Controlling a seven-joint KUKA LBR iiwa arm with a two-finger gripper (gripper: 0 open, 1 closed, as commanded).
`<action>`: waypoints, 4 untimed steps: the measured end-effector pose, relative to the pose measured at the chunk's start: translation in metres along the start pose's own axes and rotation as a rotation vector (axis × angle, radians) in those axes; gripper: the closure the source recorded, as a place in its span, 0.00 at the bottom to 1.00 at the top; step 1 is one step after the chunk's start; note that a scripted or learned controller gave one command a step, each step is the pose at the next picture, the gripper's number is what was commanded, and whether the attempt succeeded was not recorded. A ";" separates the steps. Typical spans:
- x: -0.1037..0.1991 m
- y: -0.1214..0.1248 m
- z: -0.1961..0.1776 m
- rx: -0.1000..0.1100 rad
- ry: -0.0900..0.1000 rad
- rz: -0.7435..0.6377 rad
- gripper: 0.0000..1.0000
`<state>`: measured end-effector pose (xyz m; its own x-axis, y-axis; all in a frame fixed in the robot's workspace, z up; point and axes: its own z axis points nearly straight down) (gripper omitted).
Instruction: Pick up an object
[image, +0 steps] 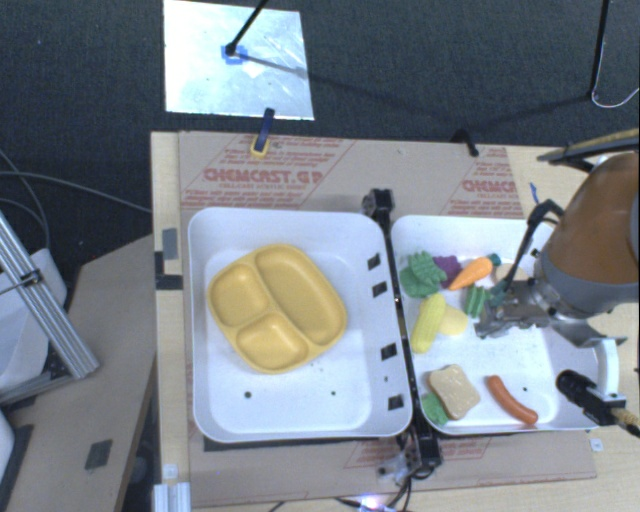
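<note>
This is a robotics lab, not a home. The tabletop is covered in printed protective sheeting and carries two white bins clamped side by side. Left of the bins stands an aluminium extrusion frame with loose cables. Beyond the tabletop, dark carpet holds a shiny calibration-like plate. Toy food fills the right bin.

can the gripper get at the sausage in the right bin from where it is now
Probably yes. The sausage lies alone on the bin floor, apart from the bread, with nothing over it. The gripper hangs just above it in the view.
</note>
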<state>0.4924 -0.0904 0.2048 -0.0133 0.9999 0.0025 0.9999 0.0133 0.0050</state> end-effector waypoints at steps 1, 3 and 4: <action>0.073 -0.004 -0.002 0.004 0.000 0.001 1.00; 0.104 -0.005 -0.013 0.005 -0.001 0.006 1.00; 0.160 -0.002 -0.084 -0.003 0.001 0.002 1.00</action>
<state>0.4876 0.0694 0.2893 -0.0115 0.9999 0.0034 0.9999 0.0115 0.0079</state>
